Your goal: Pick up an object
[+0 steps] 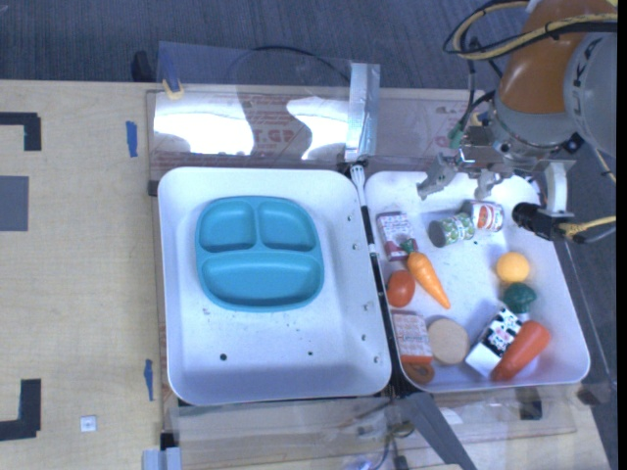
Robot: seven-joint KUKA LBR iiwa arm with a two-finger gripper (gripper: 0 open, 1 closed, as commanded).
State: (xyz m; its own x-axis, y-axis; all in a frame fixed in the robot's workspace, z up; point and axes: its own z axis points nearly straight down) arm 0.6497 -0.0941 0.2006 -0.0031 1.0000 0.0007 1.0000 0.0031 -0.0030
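**Arm poised over the far end of the right bin**

The bench [69,262] is pale wood, with dark carpet beyond its far edge. The left bin [186,360] carries a blue divided tray [260,251]. The right bin [563,292] holds the small objects.

The arm [554,57], grey with its orange band uppermost, reaches in from the right and hangs over the far end of the right bin, wrist pointing down. The gripper [468,172] sits near the bin's back wall; whether its fingers are spread or closed cannot be told from this angle, and nothing shows between them.

Just beneath and in front of the gripper lies a red-and-white can [487,215] on its side, touching a green-labelled can [453,229]. Nearer the camera lie an orange carrot [428,276], a red tomato [400,288], a yellow ball [512,266], a dark green piece [520,297], a tan disc [449,341], a black-and-white carton [498,339] and a long orange-red piece [521,349], the last two touching.
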